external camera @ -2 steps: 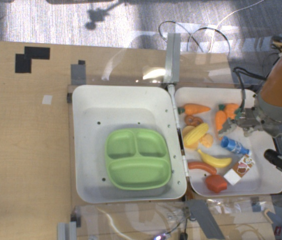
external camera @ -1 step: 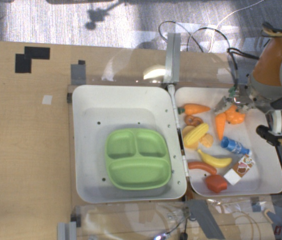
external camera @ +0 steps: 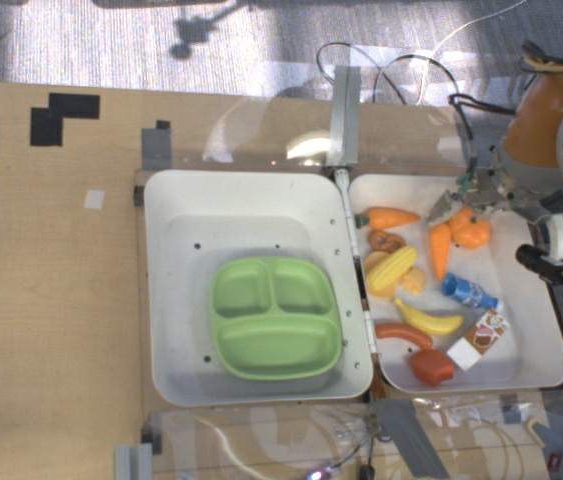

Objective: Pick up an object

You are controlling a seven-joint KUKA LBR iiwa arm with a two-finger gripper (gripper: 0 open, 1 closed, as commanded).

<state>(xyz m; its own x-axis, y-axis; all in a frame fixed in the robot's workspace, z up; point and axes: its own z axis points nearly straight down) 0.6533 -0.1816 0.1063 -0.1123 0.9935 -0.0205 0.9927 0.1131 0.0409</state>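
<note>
Nothing looks lifted yet: the jaws, whose spread I cannot tell, hover just above the orange pepper.

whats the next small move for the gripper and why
Probably a short drop straight down. The gripper hovers at the right bin's upper end, over the orange pepper beside a carrot, with no toy seen between its fingers, so nothing is picked yet.

Wooden bench, grey ribbed floor, perhaps carpet
</note>
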